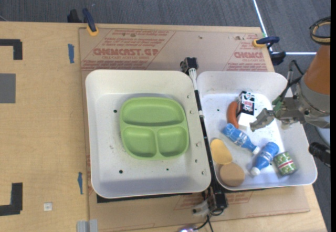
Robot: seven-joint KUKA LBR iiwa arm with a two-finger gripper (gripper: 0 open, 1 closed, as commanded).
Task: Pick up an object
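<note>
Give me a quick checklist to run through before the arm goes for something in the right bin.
1. Gripper over the right bin: ok.
2. Something between the fingers: not ok, nothing held yet.
3. Targets within the bin: ok, two blue bottles, an orange sausage, a small carton, a green can and two tan pieces.
4. Room around targets: not ok, bottles and tan pieces lie close together.
5. Green divided plate in the left bin, out of the way: ok.

Tray [154,127] in left bin [100,89]
</note>
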